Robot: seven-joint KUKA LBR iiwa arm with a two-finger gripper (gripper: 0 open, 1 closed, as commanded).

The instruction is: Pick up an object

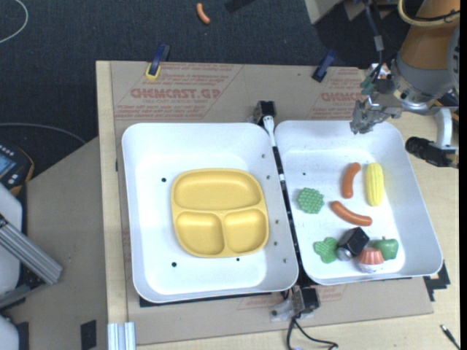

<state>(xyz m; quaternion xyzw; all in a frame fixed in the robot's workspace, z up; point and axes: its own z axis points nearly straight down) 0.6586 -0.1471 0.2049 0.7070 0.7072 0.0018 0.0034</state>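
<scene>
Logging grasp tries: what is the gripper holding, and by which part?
Nothing. The gripper hangs over the right bin's far edge, apart from the toys.

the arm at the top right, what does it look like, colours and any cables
The arm is bulky and rounded, with an orange band over a grey wrist section. Below it sits a small metallic grey gripper with thin wires and small coloured fittings around its mount. A yellowish cable loops near the orange part, and a dark cable runs down alongside.
</scene>
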